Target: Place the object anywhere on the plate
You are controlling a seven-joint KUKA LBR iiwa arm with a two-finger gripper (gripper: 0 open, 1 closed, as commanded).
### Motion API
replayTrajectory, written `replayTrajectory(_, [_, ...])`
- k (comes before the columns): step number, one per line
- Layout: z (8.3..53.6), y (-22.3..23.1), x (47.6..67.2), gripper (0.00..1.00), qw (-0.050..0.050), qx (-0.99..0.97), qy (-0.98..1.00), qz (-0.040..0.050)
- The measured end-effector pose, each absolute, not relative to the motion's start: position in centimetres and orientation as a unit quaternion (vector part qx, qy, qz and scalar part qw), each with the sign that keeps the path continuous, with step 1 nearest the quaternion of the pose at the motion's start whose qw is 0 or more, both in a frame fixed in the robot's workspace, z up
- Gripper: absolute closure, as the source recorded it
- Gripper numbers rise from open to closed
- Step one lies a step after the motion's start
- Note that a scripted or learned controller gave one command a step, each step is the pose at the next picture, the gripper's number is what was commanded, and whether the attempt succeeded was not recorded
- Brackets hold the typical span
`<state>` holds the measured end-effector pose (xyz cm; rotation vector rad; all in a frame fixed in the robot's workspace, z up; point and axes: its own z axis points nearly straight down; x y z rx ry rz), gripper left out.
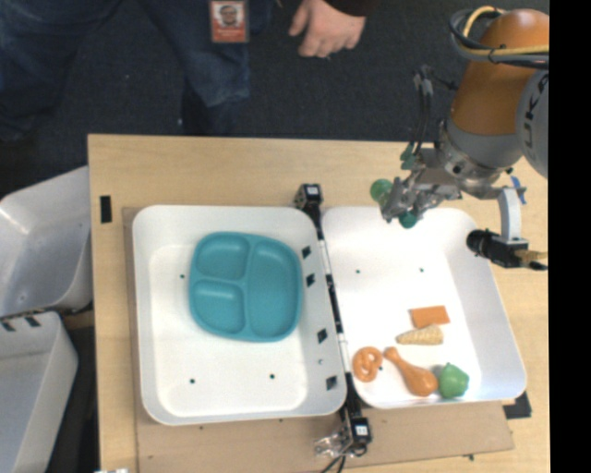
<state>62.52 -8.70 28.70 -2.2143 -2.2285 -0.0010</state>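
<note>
The arm [494, 88] reached in from the upper right of the frame, its orange band above the wrist. The gripper [406, 205] hung over the upper left corner of the right bin [480, 305]. A small green object [381, 191] showed right at the fingers, but whether the fingers were apart, together or clamped on it could not be told (they were too small and blurred).

The teal plate [247, 285], with three compartments, lay in the middle of the left bin [157, 369], well apart from the gripper.

Toward the lower part of the right bin lay a cluster of toy foods: an orange wedge [429, 316], a pale corn cob [420, 337] just below it, an orange pretzel [367, 363] near the bin's left wall, an orange drumstick [412, 371] beside the pretzel, and a green pepper [452, 380] touching the drumstick's thick end.

At the top of the frame stood a person [222, 55] in dark clothes, with a hand [328, 30] and a badge [228, 20] visible.
</note>
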Motion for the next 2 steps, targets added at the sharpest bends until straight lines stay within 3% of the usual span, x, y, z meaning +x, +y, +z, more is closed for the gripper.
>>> replayTrajectory(2, [28.7,2.4,63.0,1.0,-0.001,-0.705,-0.709,-0.0005])
